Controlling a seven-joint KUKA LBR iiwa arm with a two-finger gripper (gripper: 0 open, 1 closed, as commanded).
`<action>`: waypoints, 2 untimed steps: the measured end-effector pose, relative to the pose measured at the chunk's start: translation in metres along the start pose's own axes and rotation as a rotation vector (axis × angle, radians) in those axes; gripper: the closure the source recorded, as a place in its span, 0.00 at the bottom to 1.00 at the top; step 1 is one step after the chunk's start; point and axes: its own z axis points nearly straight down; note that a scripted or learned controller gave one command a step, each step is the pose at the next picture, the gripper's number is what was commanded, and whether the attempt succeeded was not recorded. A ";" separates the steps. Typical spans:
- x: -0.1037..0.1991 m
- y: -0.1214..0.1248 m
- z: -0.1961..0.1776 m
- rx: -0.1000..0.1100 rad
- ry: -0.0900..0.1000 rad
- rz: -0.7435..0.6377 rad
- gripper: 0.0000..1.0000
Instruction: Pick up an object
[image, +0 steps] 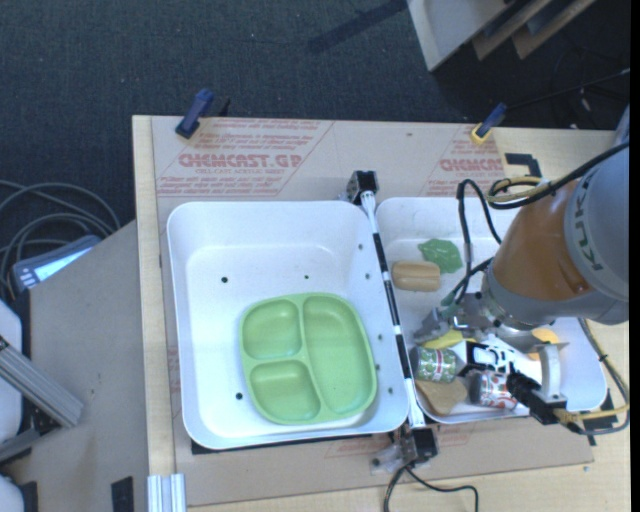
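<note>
The end effector is hanging low inside the right bin, right over a heap of small objects at the bin's near end; whether it is spread or pinching anything, I cannot tell from here. A tan block and a green leafy piece are lying farther back in that bin. The left bin is carrying a green divided tray. Both bins are sitting on the cardboard-topped counter, with dark carpet stretching beyond and cables coiling at the left.
</note>
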 end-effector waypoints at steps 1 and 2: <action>-0.002 0.005 0.000 -0.001 -0.001 0.000 0.00; -0.003 -0.005 0.000 0.000 0.000 -0.001 0.00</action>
